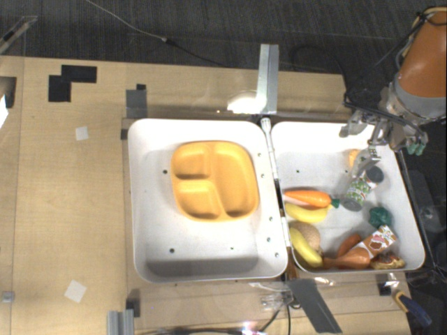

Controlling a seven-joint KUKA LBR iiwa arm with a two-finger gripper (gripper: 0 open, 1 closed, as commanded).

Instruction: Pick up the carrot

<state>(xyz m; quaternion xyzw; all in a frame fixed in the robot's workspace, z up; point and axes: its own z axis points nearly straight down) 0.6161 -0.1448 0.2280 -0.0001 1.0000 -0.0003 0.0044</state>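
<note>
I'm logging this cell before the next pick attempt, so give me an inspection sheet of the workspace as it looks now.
Surface: wooden bench bearing two white bins; left bin, right bin.
Job's things: carrot lies in the right bin near its left wall, tip pointing left, untouched.
Clutter: yellow compartment tray in the left bin; two bananas, a small can and other toy foods in the right bin.
Grippers: end effector hangs over the right bin's far right part, apart from the carrot; nothing seen between its fingers.
Cables: a thin cable crosses the dark floor beyond the bench.
Surroundings: black markers on the bench's far left.
</note>
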